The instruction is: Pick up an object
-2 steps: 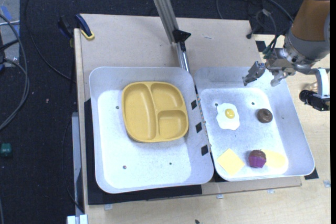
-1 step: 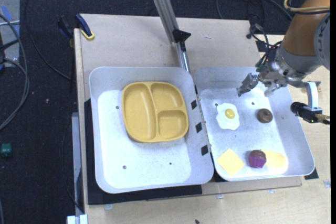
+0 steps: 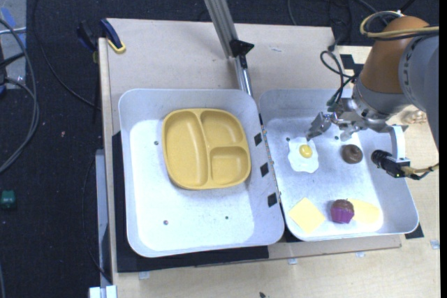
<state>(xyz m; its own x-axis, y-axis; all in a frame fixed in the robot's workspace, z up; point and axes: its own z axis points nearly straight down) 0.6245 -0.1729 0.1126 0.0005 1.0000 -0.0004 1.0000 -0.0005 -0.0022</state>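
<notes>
My gripper hangs over the back of the right bin, open, with nothing between its fingers. A fried-egg toy lies just below and left of it. A small brown round piece sits just below its right finger. Nearer the front of this bin are a yellow cheese slice, a purple round piece and a pale yellow piece touching the purple one.
The left bin holds a yellow divided plate. A metal pole slants down to the bins' shared back edge. Black cables loop beside the wrist at the right bin's right side.
</notes>
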